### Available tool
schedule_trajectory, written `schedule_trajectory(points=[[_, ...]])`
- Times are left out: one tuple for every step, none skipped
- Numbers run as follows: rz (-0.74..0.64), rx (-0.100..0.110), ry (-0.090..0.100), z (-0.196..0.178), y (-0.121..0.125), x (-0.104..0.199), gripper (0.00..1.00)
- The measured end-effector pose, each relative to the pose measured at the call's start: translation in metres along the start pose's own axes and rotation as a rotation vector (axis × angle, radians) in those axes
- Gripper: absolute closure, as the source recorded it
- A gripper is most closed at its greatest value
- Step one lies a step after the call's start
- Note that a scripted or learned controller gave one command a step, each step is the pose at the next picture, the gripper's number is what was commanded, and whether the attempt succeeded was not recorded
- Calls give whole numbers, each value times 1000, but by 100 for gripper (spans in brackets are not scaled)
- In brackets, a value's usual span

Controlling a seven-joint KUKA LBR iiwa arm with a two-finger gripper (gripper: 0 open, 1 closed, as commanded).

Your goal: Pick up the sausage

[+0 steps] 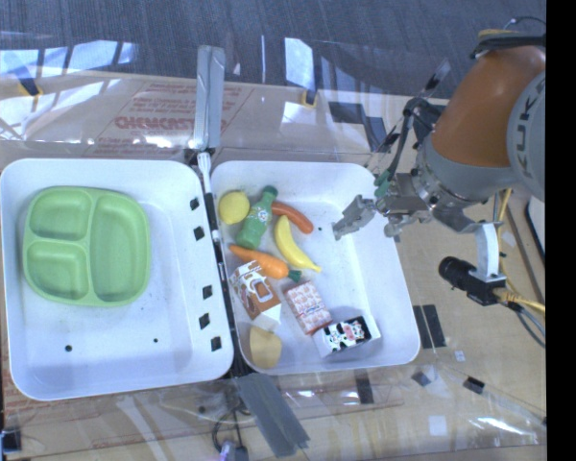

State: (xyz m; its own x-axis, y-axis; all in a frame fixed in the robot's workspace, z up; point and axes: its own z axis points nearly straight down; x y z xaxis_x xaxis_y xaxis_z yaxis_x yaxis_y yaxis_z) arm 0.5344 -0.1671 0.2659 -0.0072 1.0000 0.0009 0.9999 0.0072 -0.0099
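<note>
Orange-red, the sausage [294, 217] lies untouched in the right bin [389, 286], between the green bottle [256, 217] and the banana [293, 244]. My jaws [350, 221] hover just beside it, above bare bin floor; whether spread or pressed together, I cannot tell. The whole pick remains.

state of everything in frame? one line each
gripper: above right bin, holding nothing
sausage: lying in right bin, untouched
banana: lying flat
green bottle: on its side
carrot: lying flat
cow-print carton: on its side
green plate: flat in left bin, bare
</note>
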Motion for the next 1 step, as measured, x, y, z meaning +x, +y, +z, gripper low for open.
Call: schedule_trajectory(points=[[84,2,0,93,55,46,0]])
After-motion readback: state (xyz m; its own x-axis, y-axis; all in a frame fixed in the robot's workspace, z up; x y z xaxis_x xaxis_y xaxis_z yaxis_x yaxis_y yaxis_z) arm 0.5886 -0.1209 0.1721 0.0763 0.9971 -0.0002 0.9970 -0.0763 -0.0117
